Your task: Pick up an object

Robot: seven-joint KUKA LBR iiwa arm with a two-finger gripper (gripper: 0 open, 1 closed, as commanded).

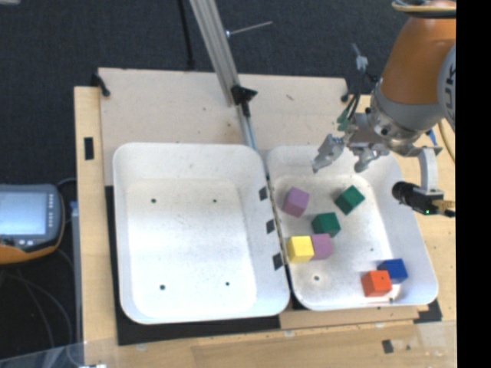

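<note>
Where bench (176, 106) ends, dark carpet (92, 21)

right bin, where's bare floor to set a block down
Free: the near-left corner below the yellow cube, and the strip between the green cubes and the blue cube. Crowded mid-bin. The left bin offers far more room.

Grey arm (406, 110) with orange band (metallic tool (347, 156) beneath).
</note>
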